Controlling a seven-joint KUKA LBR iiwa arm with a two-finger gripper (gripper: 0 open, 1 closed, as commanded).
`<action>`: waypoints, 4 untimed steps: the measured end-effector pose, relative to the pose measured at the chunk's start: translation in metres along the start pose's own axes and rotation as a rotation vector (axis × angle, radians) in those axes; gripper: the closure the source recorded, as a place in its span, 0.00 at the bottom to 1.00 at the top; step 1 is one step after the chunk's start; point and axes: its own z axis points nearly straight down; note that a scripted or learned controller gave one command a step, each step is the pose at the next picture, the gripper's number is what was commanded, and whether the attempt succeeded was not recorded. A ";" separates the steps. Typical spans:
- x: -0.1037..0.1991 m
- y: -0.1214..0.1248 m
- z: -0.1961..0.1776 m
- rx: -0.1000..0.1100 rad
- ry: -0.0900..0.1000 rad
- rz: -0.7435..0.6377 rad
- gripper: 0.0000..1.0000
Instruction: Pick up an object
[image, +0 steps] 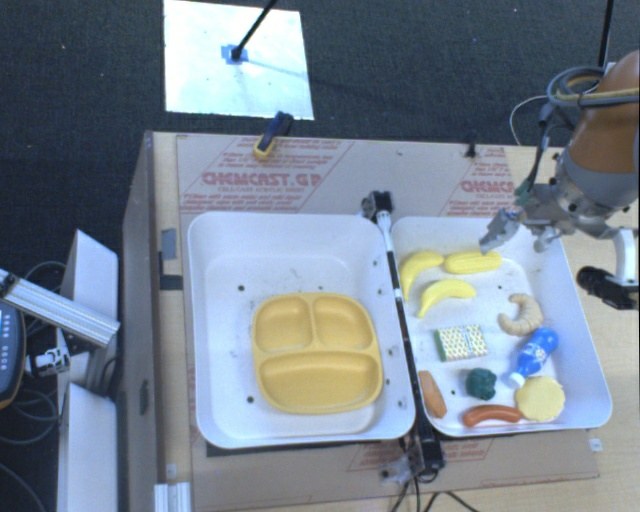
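Hovering over the far edge of the right-hand shallow white bin (596, 385), the pincer (519, 228) has its fingers spread and empty, with the small yellow plastic corn cob (472, 263) lying crosswise just at its seven o'clock.

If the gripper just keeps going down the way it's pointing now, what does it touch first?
Most likely the yellow corn cob, lying just below and left of the gripper in the right bin. Height above it is unclear.
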 end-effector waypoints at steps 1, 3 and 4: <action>0.040 -0.080 0.063 0.002 0.001 0.002 0.00; 0.064 0.017 0.137 -0.001 0.000 0.000 0.00; 0.053 0.044 0.139 0.021 0.001 0.001 0.00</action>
